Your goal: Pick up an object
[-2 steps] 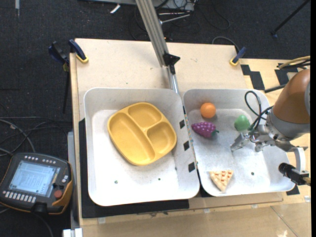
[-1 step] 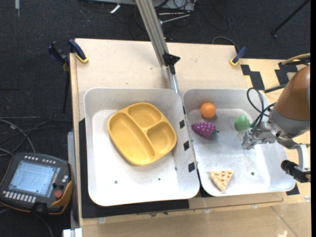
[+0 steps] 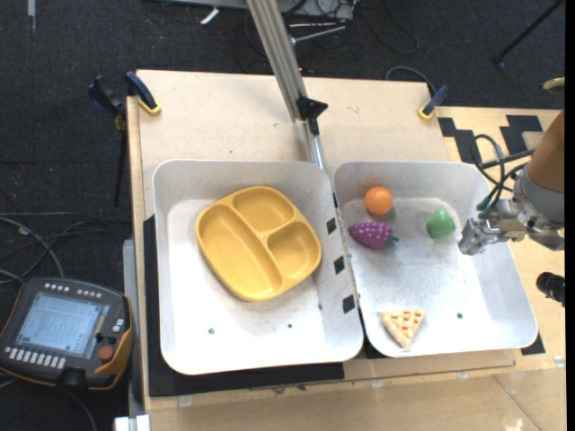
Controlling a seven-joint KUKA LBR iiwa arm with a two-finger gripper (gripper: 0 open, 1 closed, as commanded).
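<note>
Seen from above, two white bins are set side by side. A yellow divided plate [image 3: 259, 241] is laid in the left bin [image 3: 180, 330]. In the right bin [image 3: 503, 303], an orange [image 3: 378, 200] is placed at twelve o'clock, grapes [image 3: 370, 234] at ten, a green fruit [image 3: 440, 224] at one, and a pizza slice [image 3: 403, 326] at six. The gripper [image 3: 473, 240] is held just beside the green fruit, at its four o'clock; nothing is seen gripped, and its opening cannot be told.
</note>
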